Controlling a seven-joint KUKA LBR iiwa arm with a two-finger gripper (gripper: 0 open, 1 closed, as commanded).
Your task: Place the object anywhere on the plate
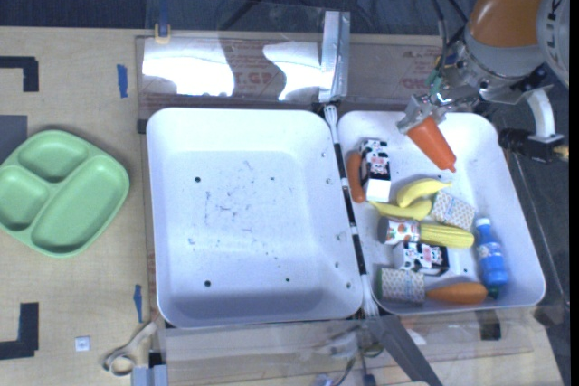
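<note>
Mint green plate (61, 192) with three sections. Two white bins (244, 140), left one with faint blue scribbles. Orange carrot (431, 143), yellow bananas (418, 194), blue bottle (491, 255) with white label, black-and-white cow-print cartons (374, 161). Orange band on grey arm (516, 9), pale wood bench (72, 59).

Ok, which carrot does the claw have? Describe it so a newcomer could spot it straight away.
Start at the right-hand white bin, the one crowded with food items. Near its far edge the claw grips an orange carrot that hangs tilted above the pile. The other carrots lie flat: one against the bin's left wall, one at the near edge.
</note>
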